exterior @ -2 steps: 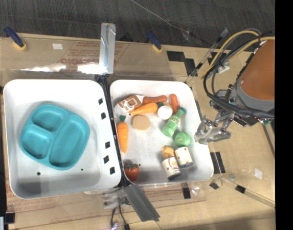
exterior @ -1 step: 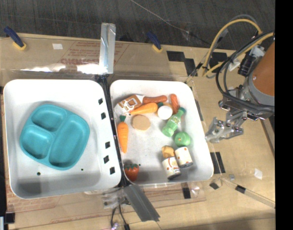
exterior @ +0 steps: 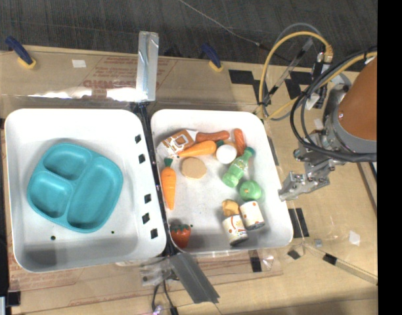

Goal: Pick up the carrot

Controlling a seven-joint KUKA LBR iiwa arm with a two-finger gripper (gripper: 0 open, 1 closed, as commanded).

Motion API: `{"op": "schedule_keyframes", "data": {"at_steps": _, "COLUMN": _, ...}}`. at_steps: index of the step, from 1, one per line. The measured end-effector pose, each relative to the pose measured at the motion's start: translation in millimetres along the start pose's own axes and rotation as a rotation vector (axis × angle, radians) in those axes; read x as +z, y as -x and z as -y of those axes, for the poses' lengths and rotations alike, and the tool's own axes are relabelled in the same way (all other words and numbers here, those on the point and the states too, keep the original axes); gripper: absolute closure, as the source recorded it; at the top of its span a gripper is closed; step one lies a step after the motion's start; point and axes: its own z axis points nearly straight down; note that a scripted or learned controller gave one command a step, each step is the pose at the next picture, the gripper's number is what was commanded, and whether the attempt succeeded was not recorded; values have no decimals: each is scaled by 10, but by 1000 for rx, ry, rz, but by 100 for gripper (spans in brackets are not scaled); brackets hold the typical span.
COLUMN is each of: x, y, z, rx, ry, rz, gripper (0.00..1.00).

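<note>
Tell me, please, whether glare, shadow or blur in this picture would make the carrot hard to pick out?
In the camera view, glare streaks the clear sheet behind the left bin, away from the food. The carrot lies evenly lit and distinct against the right bin, with soft shadow only along the bins' near walls. The whole view is a little soft, and the gripper looks slightly blurred.

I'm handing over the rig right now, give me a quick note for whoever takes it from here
Gripper: outside the right bin, just past its right wall, over the bench; nothing visibly in it.
Carrot: two carrots in the right bin. One lies along the left wall, the other sits near the top among the other toy food.
Teal plate sits in the left bin.
Done: nothing yet, both carrots still lie in the bin.
Left: move the gripper over the bin, pick one carrot, grasp and lift.
</note>
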Motion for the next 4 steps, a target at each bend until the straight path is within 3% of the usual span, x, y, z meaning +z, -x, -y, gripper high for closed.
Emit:
{"op": "schedule_keyframes", "data": {"at_steps": 1, "x": 92, "y": -1, "z": -1, "rx": -253, "ry": 1, "rz": 0, "gripper": 100}}
{"op": "schedule_keyframes", "data": {"at_steps": 2, "x": 399, "y": 67, "z": -11, "rx": -700, "ry": 1, "rz": 2, "gripper": 100}}
{"op": "schedule_keyframes", "data": {"at_steps": 3, "x": 163, "y": 72, "z": -10, "rx": -952, "ry": -2, "rz": 0, "gripper": 100}}
{"op": "schedule_keyframes", "data": {"at_steps": 4, "x": -227, "y": 99, "z": 392, "rx": -1100, "ry": -7, "rz": -2, "gripper": 100}}
